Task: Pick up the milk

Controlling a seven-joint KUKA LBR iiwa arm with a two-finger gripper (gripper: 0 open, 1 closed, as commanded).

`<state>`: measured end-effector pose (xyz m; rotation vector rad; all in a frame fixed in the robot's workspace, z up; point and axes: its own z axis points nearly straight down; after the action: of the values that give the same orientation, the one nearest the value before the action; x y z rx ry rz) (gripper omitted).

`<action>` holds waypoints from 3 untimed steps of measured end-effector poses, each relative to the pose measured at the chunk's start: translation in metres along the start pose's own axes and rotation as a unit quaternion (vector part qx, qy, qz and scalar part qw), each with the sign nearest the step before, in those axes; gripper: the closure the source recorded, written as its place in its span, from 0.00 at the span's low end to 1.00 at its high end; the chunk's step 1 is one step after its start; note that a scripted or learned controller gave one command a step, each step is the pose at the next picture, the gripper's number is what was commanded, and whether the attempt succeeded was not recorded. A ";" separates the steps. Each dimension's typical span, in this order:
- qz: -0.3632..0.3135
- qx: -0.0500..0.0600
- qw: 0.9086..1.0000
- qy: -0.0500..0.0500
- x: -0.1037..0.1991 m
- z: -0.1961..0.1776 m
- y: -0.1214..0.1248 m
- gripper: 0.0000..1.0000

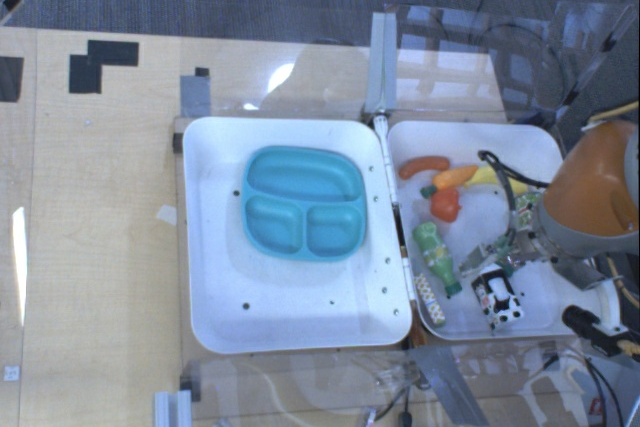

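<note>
The milk (497, 300) is a small white carton with black patches, lying in the front part of the right bin (545, 147). My gripper (492, 263) hangs just behind and above it, reaching in from the right on the grey arm with the orange band (600, 183). Its fingers stand apart and open, and the carton sits at their tips rather than between them.
Also in the right bin are a sausage (424, 165), a carrot (454, 177), a yellow piece (490, 177), a red vegetable (445, 205), a green bottle (435, 255) and a striped stick (429, 299). The left bin (215, 295) holds a blue divided plate (305, 203).
</note>
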<state>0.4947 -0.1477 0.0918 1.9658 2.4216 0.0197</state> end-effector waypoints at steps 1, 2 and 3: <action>0.001 -0.007 1.000 -0.004 -0.002 -0.013 0.005 1.00; -0.002 0.009 1.000 0.004 -0.005 -0.023 0.037 1.00; -0.028 0.001 1.000 0.001 -0.057 -0.001 0.049 1.00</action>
<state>0.5539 -0.1937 0.0941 1.8976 2.4778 0.0172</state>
